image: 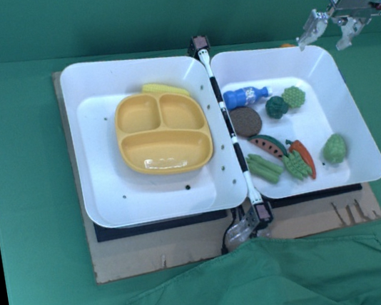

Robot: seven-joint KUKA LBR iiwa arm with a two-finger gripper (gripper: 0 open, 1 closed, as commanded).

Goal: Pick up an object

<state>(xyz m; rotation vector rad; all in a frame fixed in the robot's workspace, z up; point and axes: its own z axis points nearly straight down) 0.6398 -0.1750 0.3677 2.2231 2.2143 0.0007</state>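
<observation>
2 spread fingers mark the empty hand (329, 30) above the right bin's (360, 130) far corner, blue bottle (245, 95) well apart.

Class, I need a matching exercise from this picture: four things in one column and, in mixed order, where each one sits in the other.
Things:
1. yellow tray
2. blue bottle
3. carrot
4. gripper

Places:
A. right bin, beside the divider
B. above the right bin's far right corner
C. left bin
D. right bin, near the front, between green items

Pairs: 1-C, 2-A, 3-D, 4-B
</observation>
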